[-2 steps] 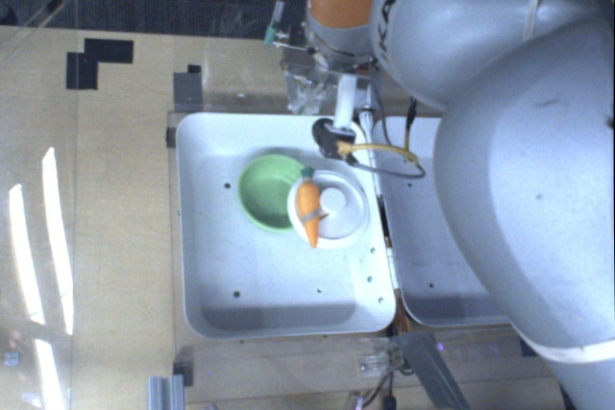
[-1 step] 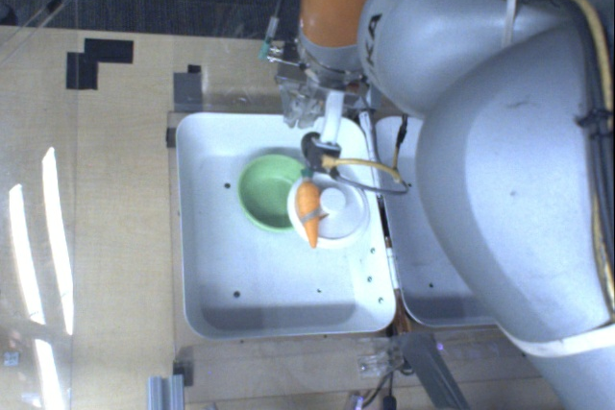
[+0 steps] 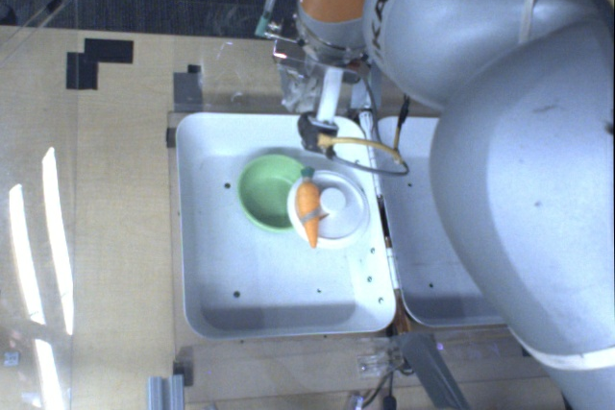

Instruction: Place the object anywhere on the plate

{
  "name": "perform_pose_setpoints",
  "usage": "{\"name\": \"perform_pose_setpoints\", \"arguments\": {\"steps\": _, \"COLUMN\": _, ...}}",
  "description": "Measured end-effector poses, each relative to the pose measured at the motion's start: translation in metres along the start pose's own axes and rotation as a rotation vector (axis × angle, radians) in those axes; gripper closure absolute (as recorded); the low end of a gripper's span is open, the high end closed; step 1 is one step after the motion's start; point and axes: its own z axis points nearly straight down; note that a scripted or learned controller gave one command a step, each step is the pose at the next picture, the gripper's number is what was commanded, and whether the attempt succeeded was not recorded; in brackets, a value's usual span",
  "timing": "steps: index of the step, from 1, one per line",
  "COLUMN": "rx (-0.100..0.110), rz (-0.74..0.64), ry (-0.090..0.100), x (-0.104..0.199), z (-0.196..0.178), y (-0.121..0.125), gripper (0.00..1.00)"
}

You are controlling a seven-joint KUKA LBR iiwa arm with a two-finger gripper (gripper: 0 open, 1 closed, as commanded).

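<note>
The orange carrot (image 3: 307,214) is lying on the left rim of the white plate (image 3: 350,214), in the left bin (image 3: 207,235). The tool (image 3: 312,101) is hanging over the bin's far edge, and I cannot tell how open it is.

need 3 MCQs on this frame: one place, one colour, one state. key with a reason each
1. Where is the carrot?
A. in the view's left bin
B. in the view's right bin
C. on the bench outside the bins

2. What colour is the dish beside the white dish?
A. red
B. green
C. blue

3. How does the carrot lie?
A. upright on the bin floor
B. hanging over the bin's wall
C. flat across the white dish's left rim

Key:
1 A, it rests with both dishes inside the left bin.
2 B, the green dish sits at the white one's left side.
3 C, its body overlaps that rim, lying on its side.
</note>
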Motion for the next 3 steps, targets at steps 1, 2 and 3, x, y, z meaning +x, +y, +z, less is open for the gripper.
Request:
{"name": "perform_pose_setpoints", "arguments": {"steps": 1, "rx": 0.001, "rz": 0.277, "ry": -0.001, "x": -0.007, "z": 0.002, "y": 0.001, "gripper": 1.0}}
{"name": "perform_pose_setpoints", "arguments": {"steps": 2, "rx": 0.004, "rz": 0.423, "ry": -0.002, "x": -0.046, "z": 0.037, "y": 0.01, "gripper": 1.0}}
{"name": "perform_pose_setpoints", "arguments": {"steps": 3, "rx": 0.003, "rz": 0.718, "ry": -0.001, "x": -0.065, "z": 0.049, "y": 0.013, "gripper": 1.0}}
